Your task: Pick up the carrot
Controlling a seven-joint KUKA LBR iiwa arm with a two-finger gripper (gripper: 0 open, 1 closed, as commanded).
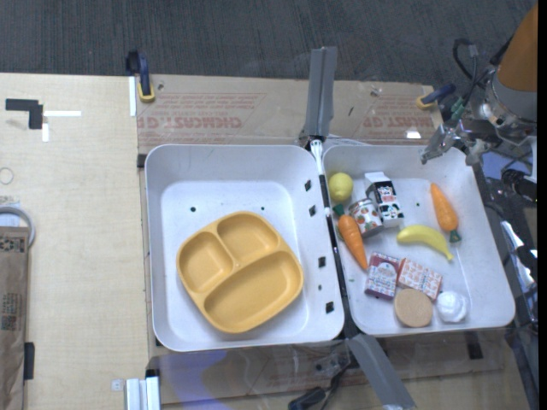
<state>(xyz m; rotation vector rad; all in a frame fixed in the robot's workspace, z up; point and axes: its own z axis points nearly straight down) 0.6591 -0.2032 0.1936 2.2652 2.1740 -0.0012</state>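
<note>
Two orange carrots lie in the right bin (500, 310). One carrot (352, 240) rests by the bin's left wall, just below a yellow lemon (340, 185). The other carrot (443, 207) lies nearer the right wall, above a banana (425, 238). My gripper (453, 150) hangs over the bin's far right corner, above and apart from the right-hand carrot. Its fingers (432, 149) are spread open with nothing between them.
The right bin also holds a small cow-print carton (382, 192), a can (367, 217), two red snack boxes (384, 276), a round cookie (414, 308) and a white lump (451, 306). A yellow divided plate (240, 271) sits in the left bin (162, 229).
</note>
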